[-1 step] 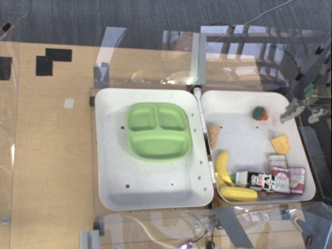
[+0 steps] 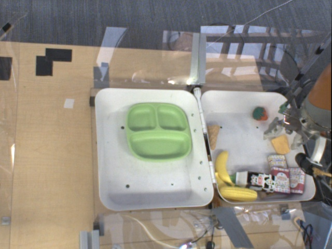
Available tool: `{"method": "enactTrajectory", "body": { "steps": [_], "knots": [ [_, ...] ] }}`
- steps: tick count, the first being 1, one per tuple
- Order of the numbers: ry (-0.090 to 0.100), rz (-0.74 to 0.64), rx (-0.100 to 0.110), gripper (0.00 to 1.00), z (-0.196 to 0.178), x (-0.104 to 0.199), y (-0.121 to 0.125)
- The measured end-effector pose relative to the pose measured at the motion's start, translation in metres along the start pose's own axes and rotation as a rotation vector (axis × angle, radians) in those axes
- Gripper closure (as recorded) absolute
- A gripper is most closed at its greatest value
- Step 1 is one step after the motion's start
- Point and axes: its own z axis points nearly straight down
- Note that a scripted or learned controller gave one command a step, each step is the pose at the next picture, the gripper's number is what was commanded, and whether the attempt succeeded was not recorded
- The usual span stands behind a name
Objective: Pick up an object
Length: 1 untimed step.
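The left bin [image 2: 111, 154] holds 1 thing, a green plate [image 2: 157, 131] with 3 compartments, lying flat near its middle.

The right bin [image 2: 233, 108] carries the rest. A tan wedge [image 2: 213, 135] lies at its 9 o'clock edge, just beside the divider. At 7 o'clock are 2 bananas [image 2: 228, 183], 1 curving up toward the middle and 1 flat along the 6 o'clock wall, touching at their ends. Just beside them, toward 5 o'clock, a small cow-print bottle [image 2: 256, 179] lies on its side, touching a red and white carton [image 2: 285, 180]. A strawberry [image 2: 260, 113] sits alone at 1 o'clock, well apart from everything else. An orange cheese wedge [image 2: 280, 144] lies at 3 o'clock, with a small printed packet [image 2: 277, 161] just below it toward 4 o'clock.

The gripper [image 2: 282, 124] comes in at the bin's 3 o'clock side, over the spot between the strawberry and the cheese wedge. Whether it is spread or pressed together I cannot tell, and nothing shows in its grasp.

In my judgement the step in hand is the approach: no object is lifted yet. The cheese wedge is the nearest candidate, just toward 6 o'clock of the tool. The next move calls for centring over 1 piece, descending, and closing. The strawberry, standing clear, looks the easier pick; the wedge is low and flat, with the packet crowding it.
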Motion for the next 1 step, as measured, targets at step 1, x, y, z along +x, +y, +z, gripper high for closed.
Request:
{"method": "enactTrajectory", "body": {
  "steps": [1],
  "knots": [
    [0.0,-0.064,-0.018,0.0,0.0478,-0.0104,-0.0614]
  ]
}}
